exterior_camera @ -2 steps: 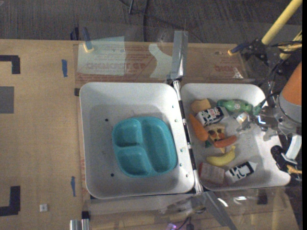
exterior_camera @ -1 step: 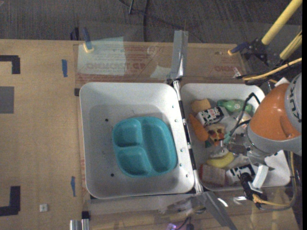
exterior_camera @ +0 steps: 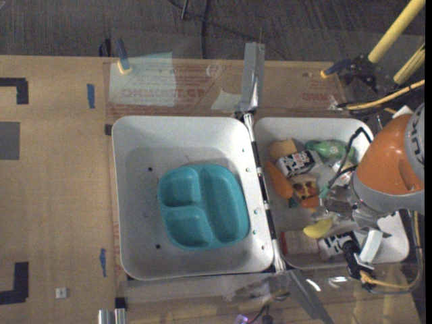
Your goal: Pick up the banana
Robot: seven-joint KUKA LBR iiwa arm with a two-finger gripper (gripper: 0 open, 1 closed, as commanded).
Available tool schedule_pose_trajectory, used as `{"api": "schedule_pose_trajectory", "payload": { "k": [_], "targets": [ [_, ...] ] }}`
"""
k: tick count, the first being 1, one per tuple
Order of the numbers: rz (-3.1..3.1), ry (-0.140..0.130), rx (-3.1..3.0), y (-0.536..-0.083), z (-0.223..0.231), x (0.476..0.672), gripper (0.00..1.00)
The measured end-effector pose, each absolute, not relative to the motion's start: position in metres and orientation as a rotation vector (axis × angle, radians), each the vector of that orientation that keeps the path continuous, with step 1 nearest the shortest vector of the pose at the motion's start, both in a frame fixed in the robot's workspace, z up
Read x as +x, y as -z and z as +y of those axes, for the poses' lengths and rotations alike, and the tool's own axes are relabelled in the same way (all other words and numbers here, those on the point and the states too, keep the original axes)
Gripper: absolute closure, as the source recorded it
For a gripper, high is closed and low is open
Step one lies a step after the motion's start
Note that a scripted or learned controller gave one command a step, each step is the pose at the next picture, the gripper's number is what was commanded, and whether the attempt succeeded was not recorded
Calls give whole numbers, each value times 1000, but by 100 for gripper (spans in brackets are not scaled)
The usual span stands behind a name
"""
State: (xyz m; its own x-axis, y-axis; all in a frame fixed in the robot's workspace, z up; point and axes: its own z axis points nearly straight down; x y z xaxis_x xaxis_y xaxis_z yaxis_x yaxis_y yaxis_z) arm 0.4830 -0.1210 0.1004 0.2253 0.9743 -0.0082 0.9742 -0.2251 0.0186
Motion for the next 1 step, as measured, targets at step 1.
{"api": "schedule_pose_trajectory", "payload": {
  "k": [1],
  "targets": [
    [2036, 1, 2393, -218, -71, 510, 100]
  ]
}}
